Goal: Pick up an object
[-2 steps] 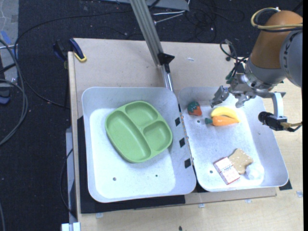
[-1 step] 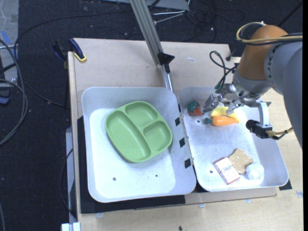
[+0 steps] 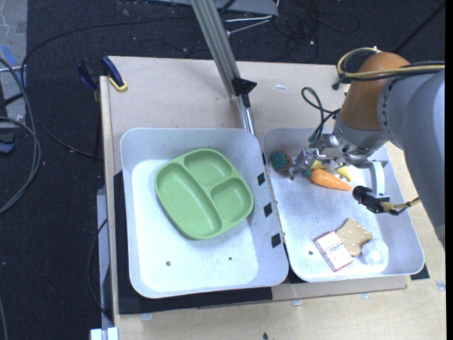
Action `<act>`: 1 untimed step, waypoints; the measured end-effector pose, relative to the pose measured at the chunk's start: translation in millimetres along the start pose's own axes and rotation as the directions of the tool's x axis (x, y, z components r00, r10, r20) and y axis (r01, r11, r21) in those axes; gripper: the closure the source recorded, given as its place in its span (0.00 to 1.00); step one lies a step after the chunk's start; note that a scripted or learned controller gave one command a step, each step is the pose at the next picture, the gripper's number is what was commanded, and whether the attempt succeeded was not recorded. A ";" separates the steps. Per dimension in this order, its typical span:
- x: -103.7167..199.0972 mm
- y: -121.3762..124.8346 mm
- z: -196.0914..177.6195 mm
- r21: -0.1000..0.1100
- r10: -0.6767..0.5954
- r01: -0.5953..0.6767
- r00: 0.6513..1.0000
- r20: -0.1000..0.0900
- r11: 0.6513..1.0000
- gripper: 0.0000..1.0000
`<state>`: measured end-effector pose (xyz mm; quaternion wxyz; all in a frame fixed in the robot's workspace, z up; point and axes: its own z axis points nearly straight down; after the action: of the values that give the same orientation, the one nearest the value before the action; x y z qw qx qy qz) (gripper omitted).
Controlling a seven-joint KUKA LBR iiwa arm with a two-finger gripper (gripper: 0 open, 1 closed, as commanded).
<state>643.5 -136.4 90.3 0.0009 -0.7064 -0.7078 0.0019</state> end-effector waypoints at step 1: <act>0.0 1.3 -12.6 -0.006 0.000 0.000 1.000 0.001 1.000 1.00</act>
<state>644.8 -136.3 102.8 -0.0013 -0.7065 -0.7077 0.0001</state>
